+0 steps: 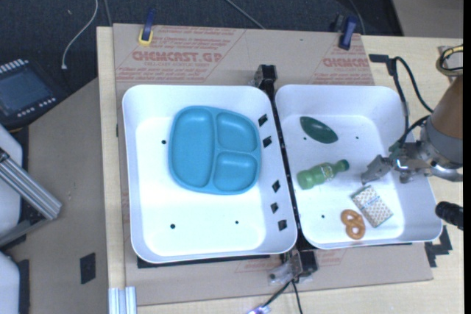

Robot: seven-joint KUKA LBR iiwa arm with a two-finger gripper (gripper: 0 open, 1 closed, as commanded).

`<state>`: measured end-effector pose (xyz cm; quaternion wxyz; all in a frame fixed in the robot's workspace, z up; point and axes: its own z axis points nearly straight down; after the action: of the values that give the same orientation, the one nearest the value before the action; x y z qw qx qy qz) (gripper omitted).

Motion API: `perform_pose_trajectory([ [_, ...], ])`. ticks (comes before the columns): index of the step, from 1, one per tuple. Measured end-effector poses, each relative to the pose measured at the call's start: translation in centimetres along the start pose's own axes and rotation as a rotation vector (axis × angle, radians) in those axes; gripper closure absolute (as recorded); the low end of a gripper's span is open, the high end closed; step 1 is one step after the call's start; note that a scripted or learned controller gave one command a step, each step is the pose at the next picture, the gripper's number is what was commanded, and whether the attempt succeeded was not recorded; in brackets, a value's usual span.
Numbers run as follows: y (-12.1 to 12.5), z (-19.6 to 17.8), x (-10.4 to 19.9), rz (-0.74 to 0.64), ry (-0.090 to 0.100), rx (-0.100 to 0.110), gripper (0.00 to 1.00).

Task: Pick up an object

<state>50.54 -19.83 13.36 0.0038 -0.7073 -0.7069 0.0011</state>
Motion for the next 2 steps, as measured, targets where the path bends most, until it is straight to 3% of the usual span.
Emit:
perform_pose_trajectory([
  [1,0.0,5.2,0.1,0.000,0.000,-0.001,0.00],
  [2,0.1,3.8,0.0,0.001,-0.002,-0.008,1.00],
])
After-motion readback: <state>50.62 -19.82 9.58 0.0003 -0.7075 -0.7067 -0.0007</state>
